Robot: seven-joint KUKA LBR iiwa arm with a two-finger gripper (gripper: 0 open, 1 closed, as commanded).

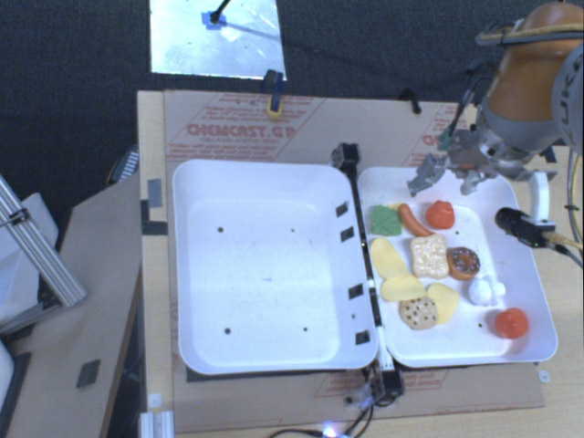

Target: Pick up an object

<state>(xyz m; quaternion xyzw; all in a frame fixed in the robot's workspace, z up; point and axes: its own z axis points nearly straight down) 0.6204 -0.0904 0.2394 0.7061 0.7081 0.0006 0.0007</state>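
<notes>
The right bin (pixel 538 290) holds several toy foods. Among them are a red tomato (pixel 441 213), an orange sausage (pixel 415 219), a green piece (pixel 384 221), a square cracker (pixel 429 256), a chocolate donut (pixel 464 262), a speckled cookie (pixel 418 313), yellow slices (pixel 389 257), a white lump (pixel 482 290) and a red ball (pixel 512 322). My gripper (pixel 445 182) hangs open over the bin's far edge, just behind the tomato and the sausage. Nothing sits between its fingers.
The left bin (pixel 187 245) lies beside the right one, with black clips (pixel 351 235) along the shared wall. Both rest on a cardboard sheet (pixel 237 126). A shiny metal plate (pixel 214 26) lies at the back.
</notes>
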